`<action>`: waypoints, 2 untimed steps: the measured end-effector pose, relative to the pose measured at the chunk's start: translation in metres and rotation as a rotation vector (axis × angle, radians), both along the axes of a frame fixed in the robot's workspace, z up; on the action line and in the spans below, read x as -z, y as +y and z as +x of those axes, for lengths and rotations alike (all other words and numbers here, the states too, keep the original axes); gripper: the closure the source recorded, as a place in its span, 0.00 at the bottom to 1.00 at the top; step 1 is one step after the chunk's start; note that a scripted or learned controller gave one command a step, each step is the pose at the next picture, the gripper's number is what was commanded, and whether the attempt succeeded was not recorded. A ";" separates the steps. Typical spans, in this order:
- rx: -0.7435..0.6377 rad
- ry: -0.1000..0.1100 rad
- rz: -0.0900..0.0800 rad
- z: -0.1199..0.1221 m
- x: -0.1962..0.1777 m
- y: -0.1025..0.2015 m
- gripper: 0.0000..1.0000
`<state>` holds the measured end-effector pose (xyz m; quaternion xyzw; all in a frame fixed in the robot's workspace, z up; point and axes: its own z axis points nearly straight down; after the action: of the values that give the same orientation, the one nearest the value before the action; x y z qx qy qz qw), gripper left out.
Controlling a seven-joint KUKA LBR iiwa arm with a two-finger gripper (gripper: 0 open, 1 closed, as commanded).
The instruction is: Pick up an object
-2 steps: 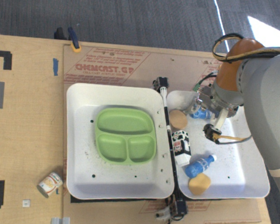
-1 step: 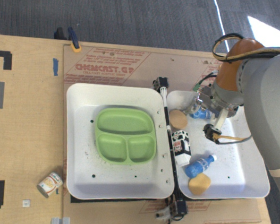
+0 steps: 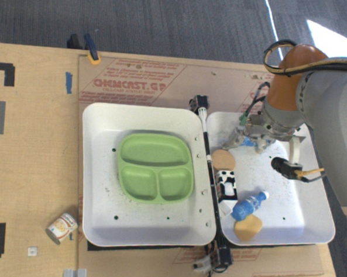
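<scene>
Small cream-and-orange carton (image 3: 61,226) lies on the wooden bench (image 3: 32,155), at 7 o'clock outside the left white bin (image 3: 99,160). Within the right white bin (image 3: 289,203): yellow-tan foam lump (image 3: 248,228) at 7 o'clock, touching the blue plastic bottle (image 3: 248,205) at 8 o'clock; black-and-white block (image 3: 226,184) at 9 o'clock; tan round disc (image 3: 223,160) at 10 o'clock. Green divided plastic plate (image 3: 156,166) sits centrally in the left bin. Gripper (image 3: 251,140) hangs at 11 o'clock over the right bin; whether it is released or clenched cannot be told.
</scene>
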<state>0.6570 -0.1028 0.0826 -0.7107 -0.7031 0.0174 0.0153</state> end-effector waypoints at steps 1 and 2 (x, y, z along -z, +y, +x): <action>-0.002 -0.001 -0.002 0.000 -0.010 0.000 1.00; 0.043 -0.051 0.000 -0.012 -0.096 -0.021 1.00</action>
<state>0.6450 -0.1233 0.1790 -0.7260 -0.6877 -0.0011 -0.0023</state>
